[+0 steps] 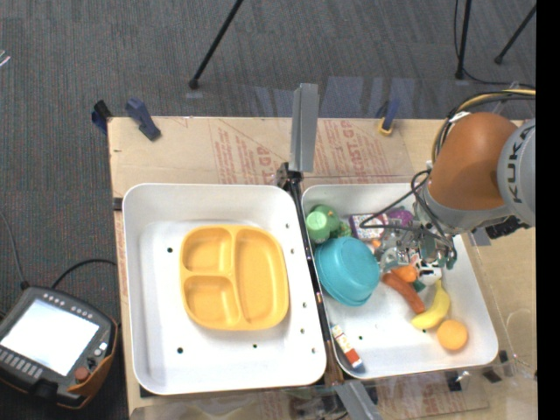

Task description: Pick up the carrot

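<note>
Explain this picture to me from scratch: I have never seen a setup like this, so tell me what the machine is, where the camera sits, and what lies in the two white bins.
One camera fixed above the bench looks down at a slant. The big grey and orange shape at the right is a robot arm; a program steers it. Its two-finger gripper hangs low over the right white bin, close above the orange carrot it is meant to pick up. Whether its fingers are open or shut cannot be told.

The carrot lies on the bin floor, between a teal plastic bowl and a yellow banana. Nearby are a round orange fruit, a green bottle and a purple packet.

The left white bin holds a yellow plastic plate with three compartments.
</note>
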Controlling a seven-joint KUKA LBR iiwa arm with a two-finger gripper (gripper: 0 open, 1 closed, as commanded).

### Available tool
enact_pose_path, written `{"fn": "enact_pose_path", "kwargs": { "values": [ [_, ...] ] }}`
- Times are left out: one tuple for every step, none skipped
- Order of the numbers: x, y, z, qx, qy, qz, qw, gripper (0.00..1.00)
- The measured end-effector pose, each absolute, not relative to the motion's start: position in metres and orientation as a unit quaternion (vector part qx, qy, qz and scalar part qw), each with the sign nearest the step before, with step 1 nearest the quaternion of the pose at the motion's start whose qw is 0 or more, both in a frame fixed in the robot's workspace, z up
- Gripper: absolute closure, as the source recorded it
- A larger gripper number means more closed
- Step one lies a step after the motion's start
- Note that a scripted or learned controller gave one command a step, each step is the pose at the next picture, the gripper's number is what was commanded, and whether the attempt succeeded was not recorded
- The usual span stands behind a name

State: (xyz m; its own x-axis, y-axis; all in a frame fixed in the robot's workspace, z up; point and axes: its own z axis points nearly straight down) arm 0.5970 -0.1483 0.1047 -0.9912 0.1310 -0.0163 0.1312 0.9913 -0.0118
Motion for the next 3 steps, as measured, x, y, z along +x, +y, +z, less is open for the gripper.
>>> {"fn": "enact_pose_path", "kwargs": {
  "values": [
    [0.616, -0.191, 0.258, -0.052, 0.999, -0.0013, 0.006, 1.00],
    [0.614, -0.191, 0.252, -0.052, 0.999, 0.0008, 0.001, 0.00],
    [0.589, -0.161, 0.091, 0.119, 0.993, 0.0008, -0.004, 0.00]
  ]
}}
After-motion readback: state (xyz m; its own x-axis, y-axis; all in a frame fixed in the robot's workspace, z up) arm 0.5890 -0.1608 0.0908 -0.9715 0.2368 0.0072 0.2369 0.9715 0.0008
